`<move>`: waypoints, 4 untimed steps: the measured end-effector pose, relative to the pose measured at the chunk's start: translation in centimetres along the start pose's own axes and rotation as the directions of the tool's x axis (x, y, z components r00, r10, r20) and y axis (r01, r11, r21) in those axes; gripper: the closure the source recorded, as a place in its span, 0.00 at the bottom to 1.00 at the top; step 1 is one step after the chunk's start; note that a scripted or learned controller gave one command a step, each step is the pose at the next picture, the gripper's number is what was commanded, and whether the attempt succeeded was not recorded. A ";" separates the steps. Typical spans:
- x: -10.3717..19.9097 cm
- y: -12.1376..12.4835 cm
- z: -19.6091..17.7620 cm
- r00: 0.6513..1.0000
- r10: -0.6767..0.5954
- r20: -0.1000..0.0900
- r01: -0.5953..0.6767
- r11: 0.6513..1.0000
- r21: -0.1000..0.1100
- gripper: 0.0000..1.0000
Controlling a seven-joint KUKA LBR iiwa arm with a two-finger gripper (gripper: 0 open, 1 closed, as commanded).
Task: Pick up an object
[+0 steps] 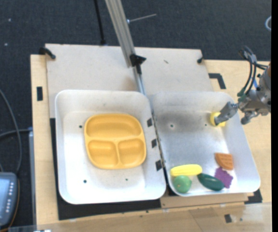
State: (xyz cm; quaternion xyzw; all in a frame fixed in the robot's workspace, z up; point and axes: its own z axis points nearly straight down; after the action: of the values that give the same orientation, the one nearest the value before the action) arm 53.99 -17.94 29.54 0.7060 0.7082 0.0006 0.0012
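While the gripper [236, 114] hangs over the right bin's [197, 144] far right edge, one finger reaches down to a small yellow object [217, 119] near that rim; whether it grips the object or merely touches it cannot be told. Most of this bin's floor lies bare, giving open room across its middle and far side. Along its near edge crowd five things: a yellow banana-like piece [186, 170], a green round fruit [182, 182], a dark green vegetable [210, 181], a purple piece [224, 177] and an orange piece [224, 160]. One yellow compartment tray [114, 140] sits mid-floor in the left bin [71, 178], with bare margin around it. No writing is legible.
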 end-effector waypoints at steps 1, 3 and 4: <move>0.0 0.0 0.0 1.000 0.001 0.000 -0.001 1.000 0.000 0.00; -0.1 -0.4 10.8 1.000 0.004 0.000 -0.004 1.000 0.005 0.00; 0.1 -1.5 16.2 1.000 0.004 -0.001 -0.004 1.000 0.007 0.00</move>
State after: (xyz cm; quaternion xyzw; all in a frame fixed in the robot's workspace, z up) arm 52.55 -17.84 13.36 0.7073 0.7069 -0.0017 -0.0016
